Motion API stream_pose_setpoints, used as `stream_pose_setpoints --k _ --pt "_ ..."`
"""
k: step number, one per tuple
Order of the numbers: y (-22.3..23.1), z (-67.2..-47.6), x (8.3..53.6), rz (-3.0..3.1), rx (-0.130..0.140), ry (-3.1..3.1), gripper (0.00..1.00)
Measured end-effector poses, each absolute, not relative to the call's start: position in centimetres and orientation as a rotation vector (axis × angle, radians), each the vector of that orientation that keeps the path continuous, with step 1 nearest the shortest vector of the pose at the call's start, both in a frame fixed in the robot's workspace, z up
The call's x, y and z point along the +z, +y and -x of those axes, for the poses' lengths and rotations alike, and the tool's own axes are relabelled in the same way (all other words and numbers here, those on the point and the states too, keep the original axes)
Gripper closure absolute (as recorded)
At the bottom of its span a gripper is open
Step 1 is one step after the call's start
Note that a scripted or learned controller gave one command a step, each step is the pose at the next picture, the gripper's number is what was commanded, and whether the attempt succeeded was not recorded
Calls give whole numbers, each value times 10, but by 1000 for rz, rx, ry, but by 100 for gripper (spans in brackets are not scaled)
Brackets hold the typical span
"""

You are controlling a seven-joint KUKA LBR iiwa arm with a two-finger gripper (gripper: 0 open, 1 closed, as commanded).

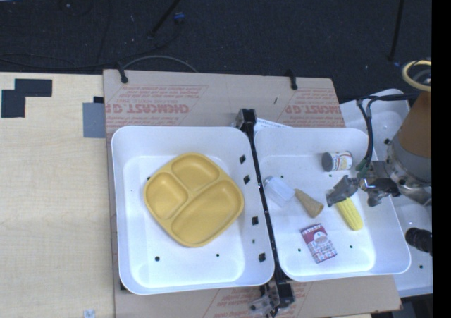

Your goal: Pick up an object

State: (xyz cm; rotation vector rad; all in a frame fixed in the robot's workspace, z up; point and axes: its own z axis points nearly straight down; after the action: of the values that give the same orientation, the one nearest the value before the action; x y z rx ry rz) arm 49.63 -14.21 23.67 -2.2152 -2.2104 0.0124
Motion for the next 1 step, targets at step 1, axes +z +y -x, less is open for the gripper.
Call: stream_pose_setpoints --k 1 --pt "-142 -498 242 2219 3 -2219 0"
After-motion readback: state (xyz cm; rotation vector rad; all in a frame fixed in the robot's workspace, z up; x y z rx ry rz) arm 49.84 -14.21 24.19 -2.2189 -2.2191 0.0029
